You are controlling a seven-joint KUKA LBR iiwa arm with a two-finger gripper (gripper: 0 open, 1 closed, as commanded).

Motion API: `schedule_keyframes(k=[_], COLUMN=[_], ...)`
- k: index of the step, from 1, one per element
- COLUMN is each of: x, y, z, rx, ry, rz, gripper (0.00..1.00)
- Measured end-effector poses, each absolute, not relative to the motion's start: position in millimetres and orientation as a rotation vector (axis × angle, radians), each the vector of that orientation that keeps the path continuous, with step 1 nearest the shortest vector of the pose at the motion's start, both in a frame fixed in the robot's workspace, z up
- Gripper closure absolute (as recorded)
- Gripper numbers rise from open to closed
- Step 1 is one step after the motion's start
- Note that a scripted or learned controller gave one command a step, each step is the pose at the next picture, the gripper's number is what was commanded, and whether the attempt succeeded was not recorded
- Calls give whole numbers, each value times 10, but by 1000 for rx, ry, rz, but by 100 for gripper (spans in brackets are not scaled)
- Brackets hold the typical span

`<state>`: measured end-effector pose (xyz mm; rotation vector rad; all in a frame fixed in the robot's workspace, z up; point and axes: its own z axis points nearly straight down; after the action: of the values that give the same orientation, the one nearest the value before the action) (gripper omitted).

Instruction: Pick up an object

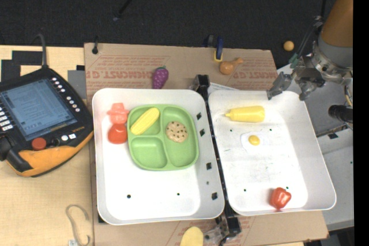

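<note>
My gripper [290, 89] hangs over the far right corner of the right bin [311, 141], open, with nothing between its fingers. In that bin a yellow mustard bottle [247, 114] lies on its side just left of and below the gripper. A toy fried egg [253, 139] sits nearer the middle, and a red pepper [280, 197] lies by the front edge. The left bin [150, 199] holds a green divided plate [155, 155] with a corn cob [143, 120] and a cookie [176, 132] on it. A red and pink bottle [117, 123] stands beside the plate.
On the cardboard behind the bins lie purple grapes [159, 76] and an orange toy [229, 66]. A small orange ball [288, 45] sits further back. A yellow object [192, 236] lies in front of the bins. A teach pendant [40, 118] rests at the left.
</note>
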<state>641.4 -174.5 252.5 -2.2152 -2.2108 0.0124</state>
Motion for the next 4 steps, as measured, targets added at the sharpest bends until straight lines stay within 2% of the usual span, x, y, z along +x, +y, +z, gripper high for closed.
schedule_keyframes(k=[1,2,4], x=[6435,6396,6443], y=[-1748,-1662,-1639], z=[2607,2094,945], rx=[-2221,-2219,-2212], ry=[-2220,-2216,-2223], rz=[1,4,6], gripper=[0,0,0])
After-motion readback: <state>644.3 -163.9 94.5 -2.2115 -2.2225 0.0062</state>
